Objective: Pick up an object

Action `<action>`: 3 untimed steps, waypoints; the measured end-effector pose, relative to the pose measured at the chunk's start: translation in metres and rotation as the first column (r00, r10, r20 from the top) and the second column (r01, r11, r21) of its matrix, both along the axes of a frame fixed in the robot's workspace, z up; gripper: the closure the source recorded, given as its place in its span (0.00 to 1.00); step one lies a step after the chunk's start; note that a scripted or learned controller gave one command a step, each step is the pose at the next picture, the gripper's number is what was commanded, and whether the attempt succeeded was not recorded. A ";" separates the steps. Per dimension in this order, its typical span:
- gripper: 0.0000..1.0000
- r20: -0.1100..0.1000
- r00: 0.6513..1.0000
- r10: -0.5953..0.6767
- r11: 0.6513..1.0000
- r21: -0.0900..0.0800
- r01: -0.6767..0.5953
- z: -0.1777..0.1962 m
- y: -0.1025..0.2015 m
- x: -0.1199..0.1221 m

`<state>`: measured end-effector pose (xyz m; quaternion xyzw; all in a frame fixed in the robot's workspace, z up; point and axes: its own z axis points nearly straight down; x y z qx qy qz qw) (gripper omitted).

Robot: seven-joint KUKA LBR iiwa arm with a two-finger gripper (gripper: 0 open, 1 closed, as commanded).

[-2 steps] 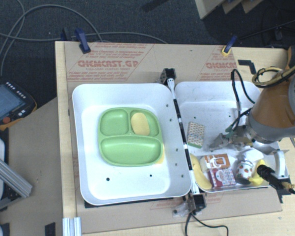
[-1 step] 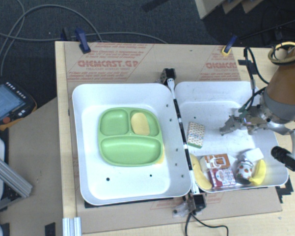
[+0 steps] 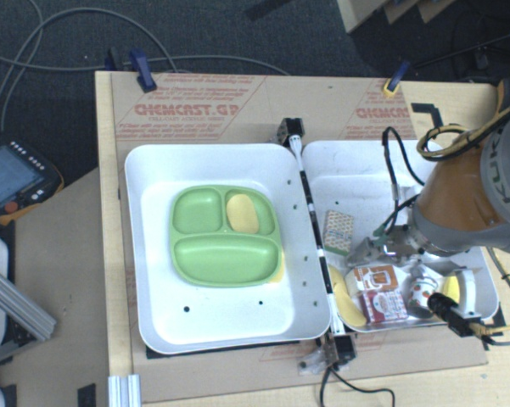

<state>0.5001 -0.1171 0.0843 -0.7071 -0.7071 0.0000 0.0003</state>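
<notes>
Lower slowly and centre on one item, since the right bin (image 3: 356, 161) is crowded and a glancing touch would only push things aside. The red packet (image 3: 380, 293) lies at that bin's near edge, just beside the jaws (image 3: 396, 254); whether they are apart or together cannot be told.

We cannot make out the gripper (image 3: 389, 246) fingers; the arm (image 3: 462, 197) hides them and covers much of the right bin (image 3: 356, 164). The arm runs off the right edge. A yellow thing (image 3: 348, 305) lies partly under the red packet (image 3: 380, 293). The packet's print is too small to read.
</notes>
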 end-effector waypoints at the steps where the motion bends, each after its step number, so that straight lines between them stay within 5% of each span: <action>1: 1.00 0.002 1.000 -0.002 1.000 -0.001 0.002 0.010 0.000 0.000; 2: 0.00 0.002 1.000 -0.002 1.000 -0.001 0.002 0.010 0.000 0.000; 3: 0.00 0.021 1.000 -0.002 1.000 -0.005 0.002 0.004 0.008 -0.015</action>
